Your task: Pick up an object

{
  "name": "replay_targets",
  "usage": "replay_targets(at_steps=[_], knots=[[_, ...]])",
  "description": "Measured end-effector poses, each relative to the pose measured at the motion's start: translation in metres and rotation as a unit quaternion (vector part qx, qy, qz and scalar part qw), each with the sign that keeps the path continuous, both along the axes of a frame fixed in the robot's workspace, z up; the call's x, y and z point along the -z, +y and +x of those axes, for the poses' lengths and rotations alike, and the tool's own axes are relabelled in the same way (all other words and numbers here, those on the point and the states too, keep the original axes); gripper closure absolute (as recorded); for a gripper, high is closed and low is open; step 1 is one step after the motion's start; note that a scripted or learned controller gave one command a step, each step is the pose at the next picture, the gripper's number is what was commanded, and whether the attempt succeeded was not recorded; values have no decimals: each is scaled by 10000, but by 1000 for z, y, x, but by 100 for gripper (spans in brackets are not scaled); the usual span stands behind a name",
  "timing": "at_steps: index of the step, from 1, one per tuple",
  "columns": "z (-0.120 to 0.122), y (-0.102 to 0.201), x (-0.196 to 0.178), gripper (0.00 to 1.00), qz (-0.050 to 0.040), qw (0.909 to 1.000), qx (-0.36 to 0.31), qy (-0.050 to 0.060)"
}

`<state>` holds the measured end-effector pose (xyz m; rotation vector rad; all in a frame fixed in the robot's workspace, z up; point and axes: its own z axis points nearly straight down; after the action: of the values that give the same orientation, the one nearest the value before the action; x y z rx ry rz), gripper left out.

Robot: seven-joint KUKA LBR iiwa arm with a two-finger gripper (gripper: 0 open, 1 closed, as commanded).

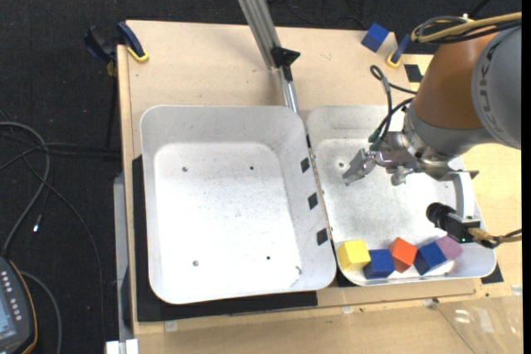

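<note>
Camera view finds the grey two-finger gripper [358, 167] hovering over bare floor of the right white bin [332, 124], its state untellable, probably mid-approach, while yellow cube [353, 253], blue block [380, 263] and orange block [404, 252] cluster at the near wall.

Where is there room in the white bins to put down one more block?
The left white bin has a wide bare floor between all four walls. The right white bin is bare in its middle, near the gripper. Its near edge is crowded: yellow cube, blue blocks, orange block, purple block.
</note>
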<state>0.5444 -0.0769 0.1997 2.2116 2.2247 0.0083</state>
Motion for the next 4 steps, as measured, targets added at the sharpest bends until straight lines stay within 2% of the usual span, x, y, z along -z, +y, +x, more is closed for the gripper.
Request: replay_targets(at_steps=[1, 2, 3, 4], knots=[[-19, -25, 5, 0, -11, 10000, 48, 38], [-18, -23, -5, 100, -11, 10000, 17, 26], [27, -89, 63, 100, -21, 10000, 55, 47], [28, -86, 59, 0, -8, 10000, 19, 35]])
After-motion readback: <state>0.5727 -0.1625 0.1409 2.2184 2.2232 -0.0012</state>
